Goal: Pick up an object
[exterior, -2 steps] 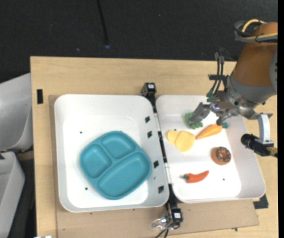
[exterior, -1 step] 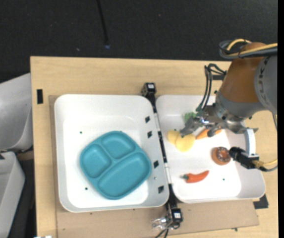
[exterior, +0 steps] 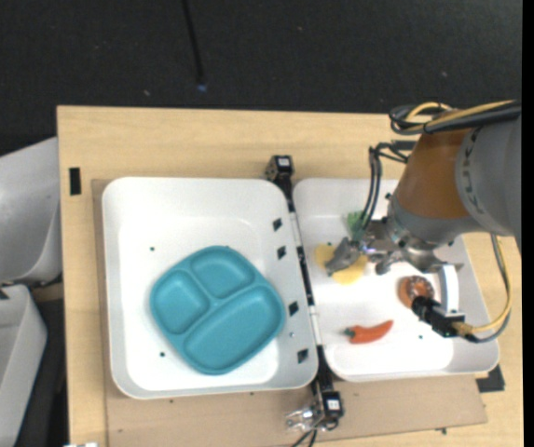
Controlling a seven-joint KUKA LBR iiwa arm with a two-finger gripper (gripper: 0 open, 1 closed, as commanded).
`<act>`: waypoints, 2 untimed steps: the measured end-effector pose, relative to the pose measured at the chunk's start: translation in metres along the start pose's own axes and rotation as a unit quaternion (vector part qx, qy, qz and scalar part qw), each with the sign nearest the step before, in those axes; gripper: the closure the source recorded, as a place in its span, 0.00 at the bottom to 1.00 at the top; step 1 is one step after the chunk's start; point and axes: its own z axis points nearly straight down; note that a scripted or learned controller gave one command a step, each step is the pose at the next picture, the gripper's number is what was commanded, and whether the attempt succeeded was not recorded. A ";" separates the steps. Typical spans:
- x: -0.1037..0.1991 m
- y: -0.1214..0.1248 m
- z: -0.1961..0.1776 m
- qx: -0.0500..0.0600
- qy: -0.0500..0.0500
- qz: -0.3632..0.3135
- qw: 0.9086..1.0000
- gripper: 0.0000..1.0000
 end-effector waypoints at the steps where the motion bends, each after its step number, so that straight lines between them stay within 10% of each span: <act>1: -0.001 0.000 0.034 0.000 0.000 0.001 1.000 0.00; 2: -0.002 0.001 0.021 -0.003 -0.001 0.004 1.000 1.00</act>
